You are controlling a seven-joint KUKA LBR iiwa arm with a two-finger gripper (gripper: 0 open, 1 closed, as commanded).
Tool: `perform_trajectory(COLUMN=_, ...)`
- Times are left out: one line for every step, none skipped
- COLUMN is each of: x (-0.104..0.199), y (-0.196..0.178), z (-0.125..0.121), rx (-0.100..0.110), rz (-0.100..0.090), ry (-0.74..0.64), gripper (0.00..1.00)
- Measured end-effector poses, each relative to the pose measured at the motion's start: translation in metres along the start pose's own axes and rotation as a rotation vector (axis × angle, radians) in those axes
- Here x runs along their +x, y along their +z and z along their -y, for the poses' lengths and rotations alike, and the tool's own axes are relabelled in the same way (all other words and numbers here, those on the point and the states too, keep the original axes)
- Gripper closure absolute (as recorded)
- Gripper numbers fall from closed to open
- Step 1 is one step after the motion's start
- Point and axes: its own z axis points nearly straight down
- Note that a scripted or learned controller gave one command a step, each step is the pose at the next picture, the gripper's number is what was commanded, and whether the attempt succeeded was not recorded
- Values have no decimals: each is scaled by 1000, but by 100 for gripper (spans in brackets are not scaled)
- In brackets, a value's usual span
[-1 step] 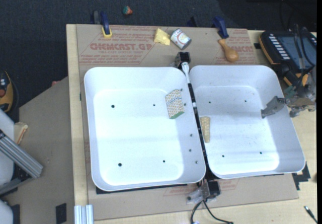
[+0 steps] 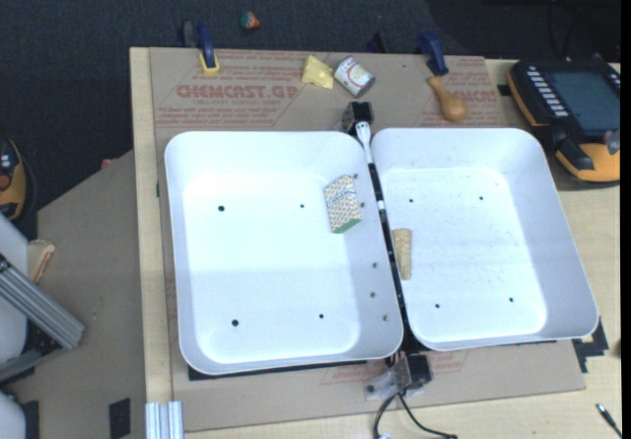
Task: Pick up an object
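Nothing had been grasped: a patterned packet (image 2: 341, 203) lay in the left bin (image 2: 197, 259), perhaps the easiest target for a descent.

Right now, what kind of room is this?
Probably a robot lab or workshop: two white bins sit on a board held by blue clamps, with a control tablet nearby.

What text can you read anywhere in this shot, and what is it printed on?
"CHEMCAST G P": red print on the brown board under the bins, top left; the rest of the line is hidden by the yellow block.
Fainter red print on the board's top right: too blurred to read.
Patterned packet in the left bin: markings too small to read.
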Motion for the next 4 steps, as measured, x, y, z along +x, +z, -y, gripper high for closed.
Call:
perform_trajectory(x=0, y=-1, z=0, rx=15, rz=-3, ry=1, gripper=100)
perform_trajectory(x=16, y=147, z=-40, rx=34, rz=-12, ry=0, gripper=100)
perform_trajectory(x=122, y=197, z=-41, rx=29, rz=-14, ry=-9, gripper=100)
perform_trajectory(x=84, y=91, z=-36, rx=8, rz=-3, ry=5, gripper=100)
